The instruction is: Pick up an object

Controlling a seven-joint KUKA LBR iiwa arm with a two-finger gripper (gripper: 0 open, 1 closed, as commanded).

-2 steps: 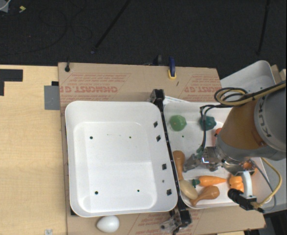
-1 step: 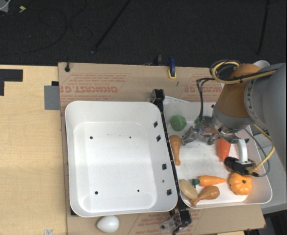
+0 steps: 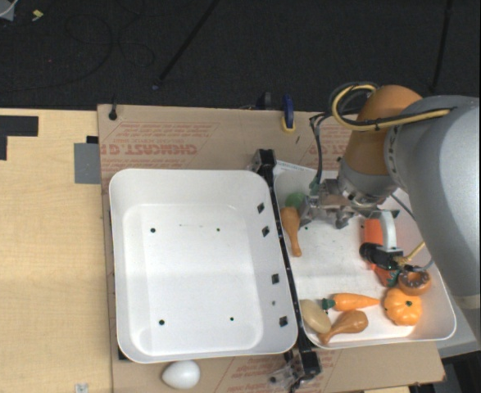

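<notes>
Reaching in from the right of the frame, your arm is lowering its gripper into the upper part of the right bin; whether the claw is released or clenched, you cannot tell from this angle. Just left of it, an orange carrot-shaped toy is lying against the bin's left wall. Lower right, a small carrot, a tan gourd and an orange pumpkin are sitting close together. A white egg is resting below the left bin.
</notes>
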